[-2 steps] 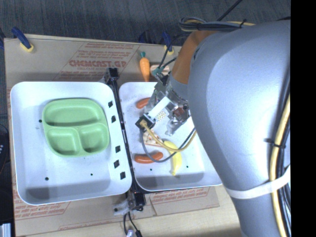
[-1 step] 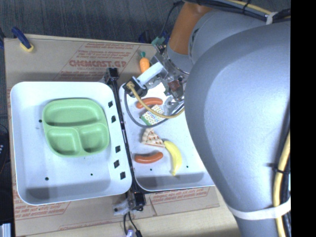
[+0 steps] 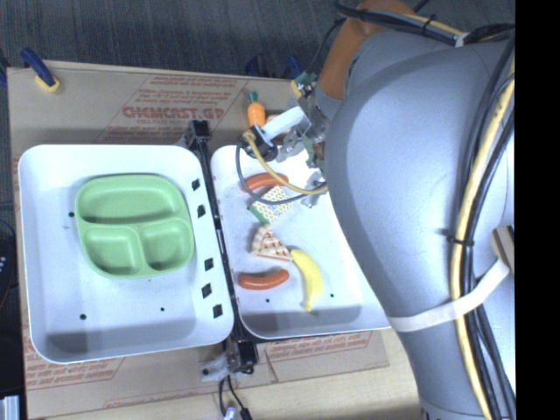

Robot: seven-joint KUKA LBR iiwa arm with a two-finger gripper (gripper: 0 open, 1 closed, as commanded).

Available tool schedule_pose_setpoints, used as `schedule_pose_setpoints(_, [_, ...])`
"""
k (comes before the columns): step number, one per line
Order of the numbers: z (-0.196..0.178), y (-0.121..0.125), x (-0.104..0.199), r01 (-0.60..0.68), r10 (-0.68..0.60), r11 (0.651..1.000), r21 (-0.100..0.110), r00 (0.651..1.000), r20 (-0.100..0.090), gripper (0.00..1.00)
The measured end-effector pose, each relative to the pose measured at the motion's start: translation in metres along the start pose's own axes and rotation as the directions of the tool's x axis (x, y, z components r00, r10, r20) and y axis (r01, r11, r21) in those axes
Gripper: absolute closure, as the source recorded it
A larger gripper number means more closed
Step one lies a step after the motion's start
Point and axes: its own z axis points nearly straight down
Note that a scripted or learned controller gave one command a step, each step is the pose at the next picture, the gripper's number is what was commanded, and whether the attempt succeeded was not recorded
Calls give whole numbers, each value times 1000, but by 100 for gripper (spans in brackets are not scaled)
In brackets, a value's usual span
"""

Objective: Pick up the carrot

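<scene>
The carrot (image 3: 255,114) is small and orange with a green top. It shows at the far rim of the right bin (image 3: 350,300), over the cardboard behind it. My gripper (image 3: 302,134) hangs over the far end of that bin, just right of the carrot. The wrist hardware blocks the view, so I cannot tell whether the carrot is held or lying there.
The right bin holds a red sausage (image 3: 262,182), a patterned green-and-white piece (image 3: 276,201), a pizza wedge (image 3: 271,246), a second sausage (image 3: 262,279) and a banana (image 3: 307,278). A green divided plate (image 3: 134,226) sits in the left bin (image 3: 44,322). The arm's bulk covers the right side.
</scene>
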Motion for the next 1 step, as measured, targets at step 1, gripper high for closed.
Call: schedule_pose_setpoints(1, [110, 29, -3, -71, 71, 998, 2, 998, 2, 0])
